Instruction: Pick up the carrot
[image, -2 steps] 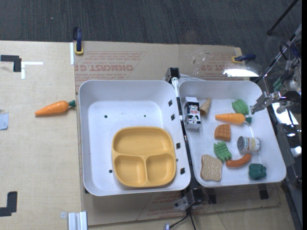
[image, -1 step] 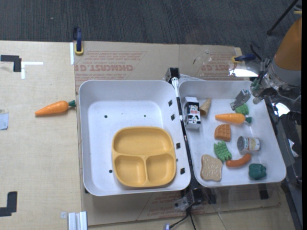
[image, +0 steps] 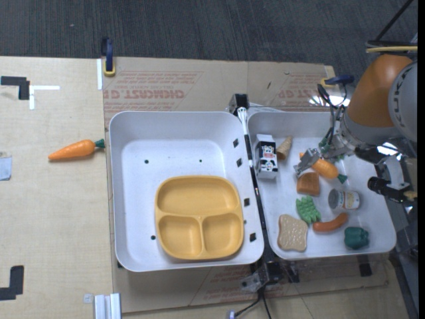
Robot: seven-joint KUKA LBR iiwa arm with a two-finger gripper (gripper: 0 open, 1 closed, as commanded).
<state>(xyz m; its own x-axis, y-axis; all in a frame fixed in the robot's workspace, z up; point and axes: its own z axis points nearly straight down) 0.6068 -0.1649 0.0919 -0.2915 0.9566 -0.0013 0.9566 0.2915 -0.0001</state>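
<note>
A small orange carrot (image: 326, 169) with a green stub sits in the right bin (image: 382, 228), near its upper middle. My gripper (image: 311, 162) reaches in from the right under the orange-banded wrist and is at the carrot. One grey finger (image: 305, 165) crosses the carrot's left part, and orange shows on both sides of it, so the gripper is shut on the carrot. A second, larger carrot (image: 73, 150) lies on the bench far left of the left bin.
The right bin also holds a milk carton (image: 267, 157), a cone-shaped piece (image: 285, 146), a brown chunk (image: 308, 183), a green leafy toy (image: 307, 209), bread (image: 292, 233), a sausage (image: 329, 223), a can (image: 345, 199) and a green pepper (image: 356, 237). A yellow divided plate (image: 199, 216) lies in the left bin (image: 133, 178).
</note>
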